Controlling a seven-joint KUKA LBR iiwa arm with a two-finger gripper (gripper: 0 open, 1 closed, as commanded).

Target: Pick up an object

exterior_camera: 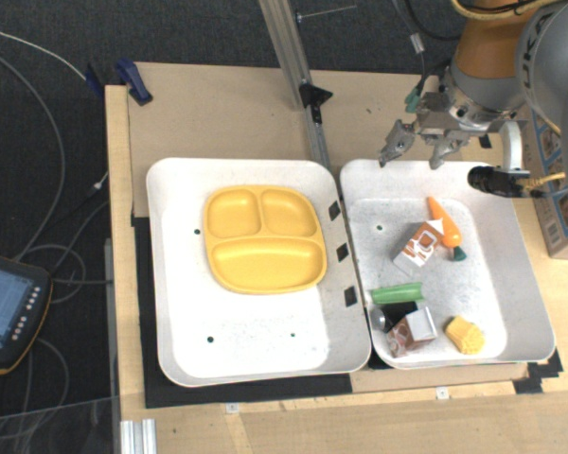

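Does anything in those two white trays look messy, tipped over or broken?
Nothing looks broken or spilled. The yellow plate lies flat in the left bin. In the right bin the toys are loosely scattered: a carrot, a small box lying askew, a green block, a brown box and corn. The gripper hangs with open jaws at the far rim.

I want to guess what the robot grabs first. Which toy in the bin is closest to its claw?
The toy carrot. It lies at the far end of the right bin, just below the open gripper. The little boxes, green block and yellow corn sit farther away.
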